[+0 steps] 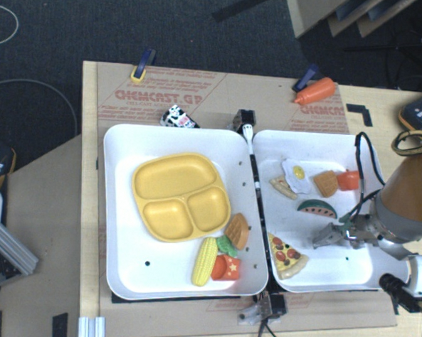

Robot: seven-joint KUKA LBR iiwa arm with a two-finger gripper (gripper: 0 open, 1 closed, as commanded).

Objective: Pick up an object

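My gripper [326, 234] hangs low over the right bin [332, 282], near its middle, with its fingers pointing left. It looks open, with nothing between the fingers. Just above it lies a watermelon slice [315, 207]. A pizza slice [287, 256] lies to its lower left. Further back in this bin are a fried egg [296, 173], a piece of toast [325, 183], a red piece [348, 180] and a pale wedge [282, 186].
The left bin [122, 216] holds a yellow divided plate [181, 196], a corn cob [204, 261], a tomato [225, 268] and a brown bread piece [237, 230]. On the bench behind the bins are an orange carrot [315, 91] and a small black-and-white toy [178, 117].
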